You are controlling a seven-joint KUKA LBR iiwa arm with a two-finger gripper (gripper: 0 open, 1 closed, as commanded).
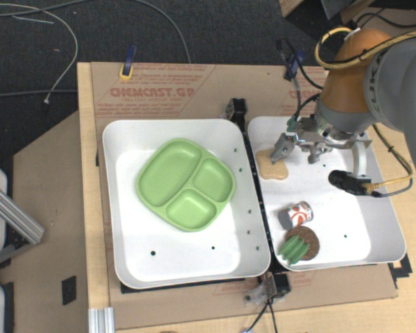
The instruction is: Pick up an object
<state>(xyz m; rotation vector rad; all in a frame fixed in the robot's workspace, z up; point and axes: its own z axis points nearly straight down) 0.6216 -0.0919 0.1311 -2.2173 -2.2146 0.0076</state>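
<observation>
While the left bin point(118, 186) holds a green divided plate point(186, 184), the spread jaws point(295, 149) hover over the right bin's point(381, 227) tan piece point(272, 167).

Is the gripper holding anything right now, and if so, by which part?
Nothing is held. The gripper hangs open over the right bin, just above the tan piece, with nothing between its fingers.

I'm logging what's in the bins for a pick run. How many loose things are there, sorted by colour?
Green: 2, the divided plate and the round green-brown piece
Tan: 1, the flat piece
Red and white: 1, the small can
Total: 4
</observation>
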